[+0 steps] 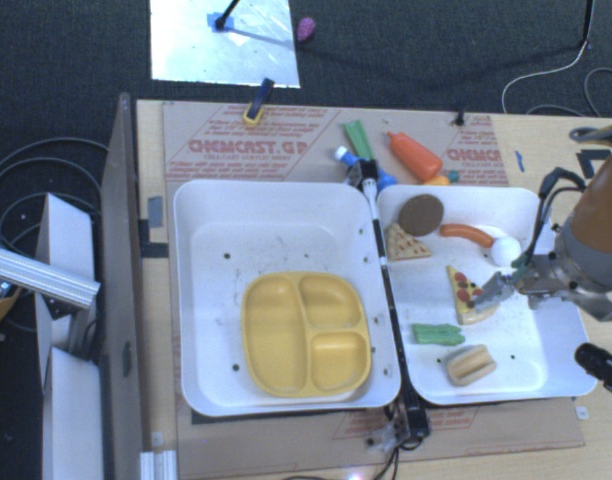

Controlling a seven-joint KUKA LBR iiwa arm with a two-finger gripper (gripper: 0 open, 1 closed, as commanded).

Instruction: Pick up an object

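— Gripper (pixel 498 290) hangs low in the right bin (pixel 521 368), its tip at the pizza slice (pixel 468 296); its grip I can't make out.
— What else is inside?
— Brown disc (pixel 421 213), sausage (pixel 468 234), green piece (pixel 438 334), bread roll (pixel 470 365). A yellow divided tray (pixel 306 333) sits in the left bin (pixel 216 268).

Even, bright overhead light washes the two white bins (pixel 286 208) nearly shadowless, with glare off a reflective sheet (pixel 201 38) on the dark floor at eleven o'clock. The picture is soft and grainy throughout, with small details smeared.
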